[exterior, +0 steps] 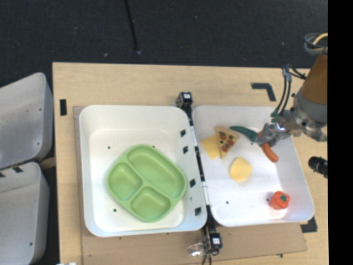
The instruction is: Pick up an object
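Toy carrot (pixel 269 152) in right bin (pixel 295 173), far right side, long axis slanting near-right, green top far-left. Tool (pixel 269 134) directly over its upper end; grip state impossible to tell.

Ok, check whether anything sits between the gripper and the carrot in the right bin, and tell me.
Nothing visible stands in the way. The gripper is already right at the carrot, over its upper end beside the green top. The yellow pieces, the pizza slice and the tomato lie off to the sides.
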Tool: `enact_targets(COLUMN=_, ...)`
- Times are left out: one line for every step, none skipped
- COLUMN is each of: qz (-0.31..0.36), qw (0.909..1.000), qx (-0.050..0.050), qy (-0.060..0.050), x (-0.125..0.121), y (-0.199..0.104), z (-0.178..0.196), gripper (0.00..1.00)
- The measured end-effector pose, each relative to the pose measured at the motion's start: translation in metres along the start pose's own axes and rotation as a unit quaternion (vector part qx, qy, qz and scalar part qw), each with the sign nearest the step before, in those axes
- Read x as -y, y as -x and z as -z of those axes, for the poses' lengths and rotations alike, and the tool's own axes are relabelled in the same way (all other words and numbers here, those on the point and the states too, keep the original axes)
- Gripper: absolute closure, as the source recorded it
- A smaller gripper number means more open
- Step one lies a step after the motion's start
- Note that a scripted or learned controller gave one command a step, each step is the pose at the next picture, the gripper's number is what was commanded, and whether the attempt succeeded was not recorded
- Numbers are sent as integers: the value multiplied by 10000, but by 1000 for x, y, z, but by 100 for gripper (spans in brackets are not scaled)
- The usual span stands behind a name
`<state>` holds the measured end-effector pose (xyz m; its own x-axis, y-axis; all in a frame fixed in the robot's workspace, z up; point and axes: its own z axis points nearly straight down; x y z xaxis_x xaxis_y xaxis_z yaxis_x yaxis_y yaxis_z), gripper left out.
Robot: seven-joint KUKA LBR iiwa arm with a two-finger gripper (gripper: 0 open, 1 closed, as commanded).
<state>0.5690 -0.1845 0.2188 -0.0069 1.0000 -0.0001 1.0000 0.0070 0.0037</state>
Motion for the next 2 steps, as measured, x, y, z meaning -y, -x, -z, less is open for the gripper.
enact_targets(qz=3, qw=10000, qx=-2, qy=0, x=-17, y=-53, z=14, gripper=100)
enact_targets(qz=-8, qw=10000, qx=-1, qy=-19, x=-26, y=-100, z=6, gripper=100)
